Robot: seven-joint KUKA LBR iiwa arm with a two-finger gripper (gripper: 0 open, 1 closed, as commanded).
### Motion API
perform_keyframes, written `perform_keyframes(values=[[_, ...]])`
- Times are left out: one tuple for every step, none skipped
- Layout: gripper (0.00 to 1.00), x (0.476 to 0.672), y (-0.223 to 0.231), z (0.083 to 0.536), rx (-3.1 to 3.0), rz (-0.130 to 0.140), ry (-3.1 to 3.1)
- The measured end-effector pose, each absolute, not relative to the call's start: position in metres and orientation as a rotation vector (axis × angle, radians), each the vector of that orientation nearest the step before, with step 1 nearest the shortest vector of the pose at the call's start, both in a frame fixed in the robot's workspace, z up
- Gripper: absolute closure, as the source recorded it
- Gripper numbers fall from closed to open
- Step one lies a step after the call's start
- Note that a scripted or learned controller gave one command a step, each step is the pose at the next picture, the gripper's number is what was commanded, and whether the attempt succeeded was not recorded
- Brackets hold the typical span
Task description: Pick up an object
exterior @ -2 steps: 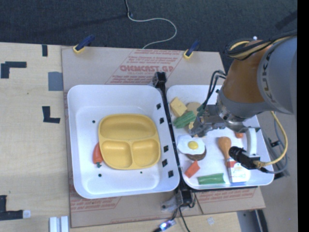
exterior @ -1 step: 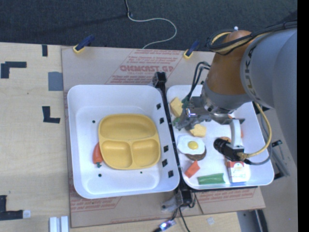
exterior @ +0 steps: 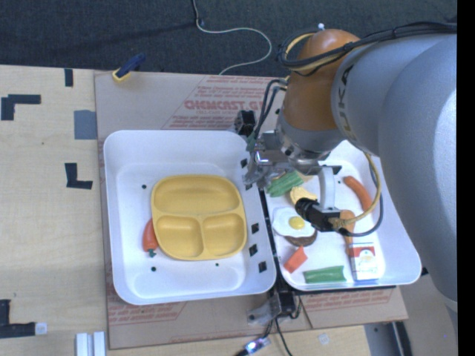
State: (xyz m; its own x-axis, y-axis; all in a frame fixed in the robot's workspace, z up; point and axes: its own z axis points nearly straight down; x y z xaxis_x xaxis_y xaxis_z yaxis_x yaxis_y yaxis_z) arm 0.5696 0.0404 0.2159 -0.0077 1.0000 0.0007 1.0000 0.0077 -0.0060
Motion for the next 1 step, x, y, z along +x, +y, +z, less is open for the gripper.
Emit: perform_keyframes(values=[[1.0,0.5802,0.0892,0.2122,-2.21,0.008,-2.226]])
